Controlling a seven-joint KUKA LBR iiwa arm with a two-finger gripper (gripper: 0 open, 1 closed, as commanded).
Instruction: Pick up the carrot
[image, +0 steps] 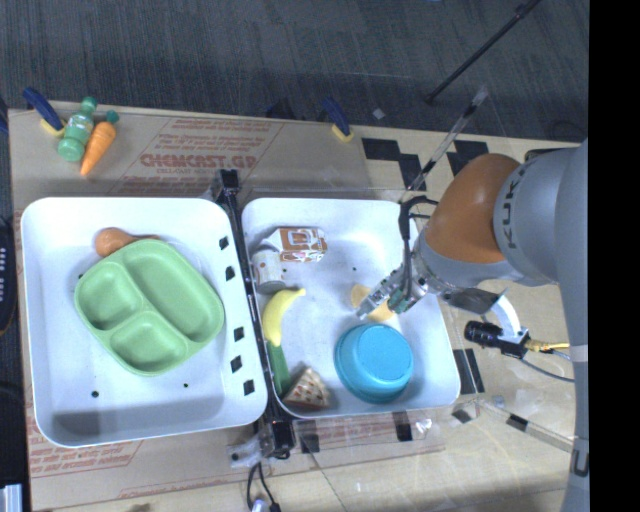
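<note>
Two white bins (60, 420), side by side. One green tray (148, 304). One blue bowl (374, 362). One banana (278, 312). One carrot (98, 146). One green bottle (76, 134). One small can (266, 268). One gripper (392, 298).

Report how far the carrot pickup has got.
Nothing looks done yet: the carrot lies on the cardboard above the left bin, beside a green bottle, untouched. In hand: the gripper is low in the right bin, over a small yellow piece next to the blue bowl, far from the carrot. Left: cross over to the carrot, grasp it and lift.
</note>
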